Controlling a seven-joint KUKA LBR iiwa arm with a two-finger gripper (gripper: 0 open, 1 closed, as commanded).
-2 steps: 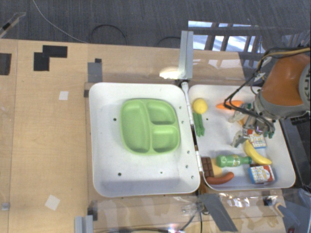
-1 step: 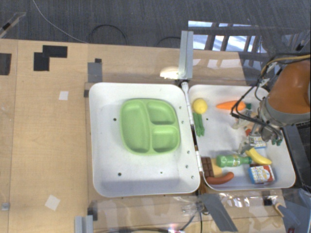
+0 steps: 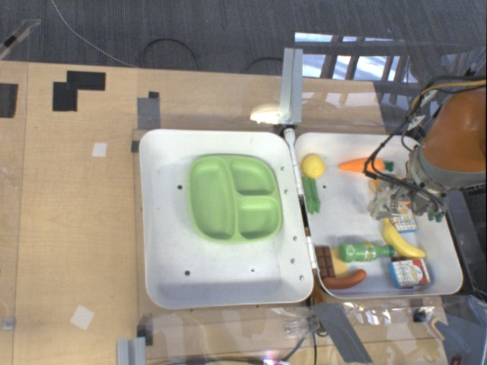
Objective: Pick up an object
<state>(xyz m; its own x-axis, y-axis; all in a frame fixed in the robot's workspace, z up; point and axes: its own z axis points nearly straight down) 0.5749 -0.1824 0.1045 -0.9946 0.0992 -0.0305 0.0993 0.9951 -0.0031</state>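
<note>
The right bin [image 3: 358,204] holds several small items: a yellow lemon [image 3: 312,166], a green pea pod [image 3: 311,196], an orange carrot [image 3: 358,166], a yellow banana [image 3: 401,239], a green bottle [image 3: 364,252], a brown sausage [image 3: 344,280], a chocolate bar [image 3: 324,261] and a small blue-and-white carton [image 3: 409,273]. My gripper [image 3: 396,202] hangs low over the bin's right part, just above the banana and right of the carrot. The arm's orange band [image 3: 456,139] sits above it.
The left bin [image 3: 163,226] carries a green divided plate [image 3: 233,197] near its middle. A metal post [image 3: 291,86] stands behind the wall between the bins. Black cables [image 3: 403,131] loop around the wrist.
</note>
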